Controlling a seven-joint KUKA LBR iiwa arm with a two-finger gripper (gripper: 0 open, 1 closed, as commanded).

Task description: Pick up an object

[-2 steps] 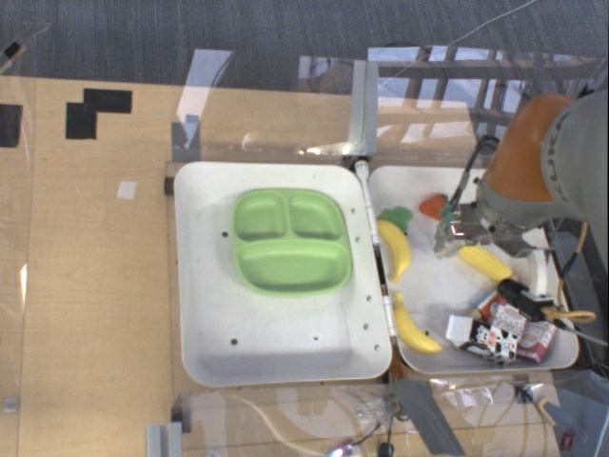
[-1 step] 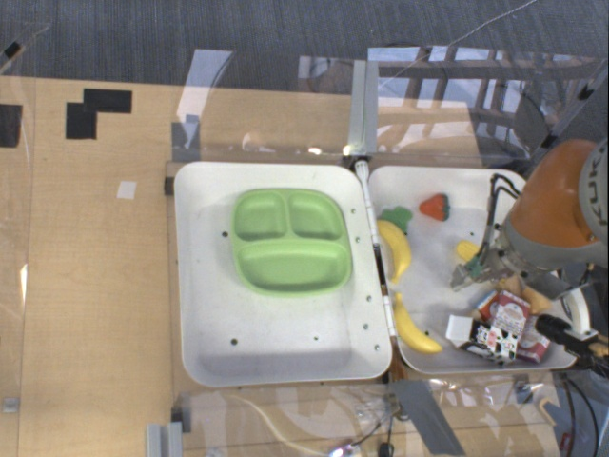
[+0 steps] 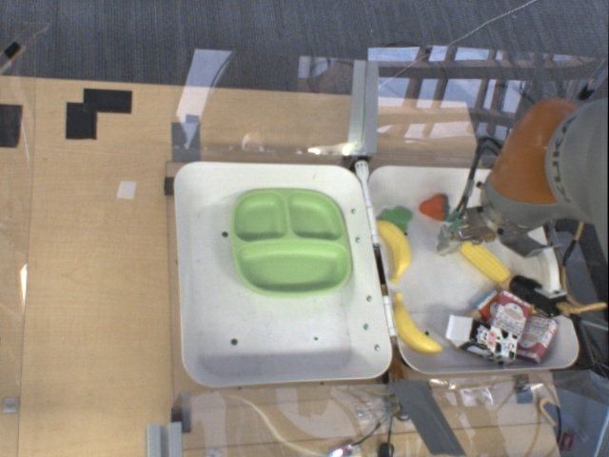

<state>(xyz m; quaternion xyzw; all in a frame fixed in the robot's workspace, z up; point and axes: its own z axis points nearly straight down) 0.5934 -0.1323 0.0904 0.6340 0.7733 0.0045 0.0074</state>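
You were looking down on a flat wooden bench (image 3: 86, 284) with two shallow white bins side by side. The left bin (image 3: 205, 341) was smooth and glossy, with rounded corners and low walls. In the middle of it sat a green plate (image 3: 290, 241) of shiny plastic, soft-cornered, split into two small wells at the top and one long well below. There was lots of bare white floor around the plate on every side.

The big arm (image 3: 547, 155) came in from the right, grey and round, with a smooth orange band on it. It hung over the right bin (image 3: 423, 288). Its gripper (image 3: 457, 228) was low near the top of that bin. I could not tell how far apart its fingers were, or if they had hold of anything.

The right bin was crowded. Three curved yellow bananas lay in it: one banana (image 3: 394, 246) by the wall between the bins, a second banana (image 3: 415, 326) lower down by the same wall, and a third banana (image 3: 485, 263) just beside the gripper. A small carton (image 3: 509, 327) with red, white and black print lay in the lower right corner, close to the edge. A small red thing (image 3: 435, 206) sat near the top, and a little green thing (image 3: 398, 215) lay beside it. The open floor was a small patch in the middle of this bin.
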